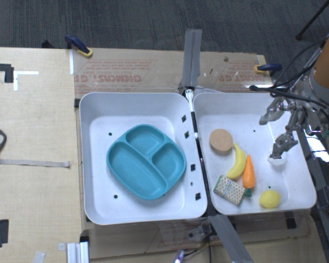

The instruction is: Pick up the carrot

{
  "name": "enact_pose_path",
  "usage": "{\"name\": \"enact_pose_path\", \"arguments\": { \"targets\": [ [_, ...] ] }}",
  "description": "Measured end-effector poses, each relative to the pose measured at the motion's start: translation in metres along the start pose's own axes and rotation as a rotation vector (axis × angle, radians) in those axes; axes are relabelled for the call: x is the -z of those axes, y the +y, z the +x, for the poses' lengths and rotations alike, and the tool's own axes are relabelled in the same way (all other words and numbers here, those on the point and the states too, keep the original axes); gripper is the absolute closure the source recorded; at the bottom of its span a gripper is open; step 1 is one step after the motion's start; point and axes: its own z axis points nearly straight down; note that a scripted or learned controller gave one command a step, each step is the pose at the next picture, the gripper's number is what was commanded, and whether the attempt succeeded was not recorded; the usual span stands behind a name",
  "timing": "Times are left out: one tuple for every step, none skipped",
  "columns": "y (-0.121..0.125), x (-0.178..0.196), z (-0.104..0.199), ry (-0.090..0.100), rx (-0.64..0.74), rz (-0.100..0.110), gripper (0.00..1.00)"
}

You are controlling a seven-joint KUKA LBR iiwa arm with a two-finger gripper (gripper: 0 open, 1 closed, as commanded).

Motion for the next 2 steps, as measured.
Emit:
{"name": "enact_pose_path", "arguments": {
  "targets": [
    [0.015, -0.126, -0.002, 0.002, 0.010, -0.001, 0.00],
    [0.016, -0.182, 0.036, -0.006, 0.045, 0.000, 0.00]
  ]
}}
